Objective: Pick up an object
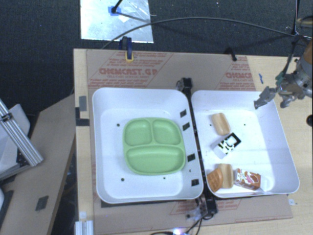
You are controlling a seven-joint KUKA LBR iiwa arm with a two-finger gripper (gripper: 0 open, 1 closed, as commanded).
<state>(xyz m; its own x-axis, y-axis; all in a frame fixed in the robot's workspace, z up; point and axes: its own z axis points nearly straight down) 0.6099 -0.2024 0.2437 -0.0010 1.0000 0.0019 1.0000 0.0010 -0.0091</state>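
Note:
The right bin [281, 146] holds a tan bread roll [220, 123], a small black-and-white box [228, 144], a brown toast-like piece [220, 176] and a red-and-white snack packet [247, 179]. My gripper [274, 98] hangs over the bin's far right corner, well apart from all of these. It is open, with its two fingers spread and nothing between them. The roll is the closest object, to the gripper's lower left.
The left bin [105, 131] carries a green divided plate [154, 146]. A black divider with clips [191, 131] runs between the bins. A cable [205, 19] arcs across the back, and a blue-and-yellow clamp [127, 48] sits on the bench's far edge.

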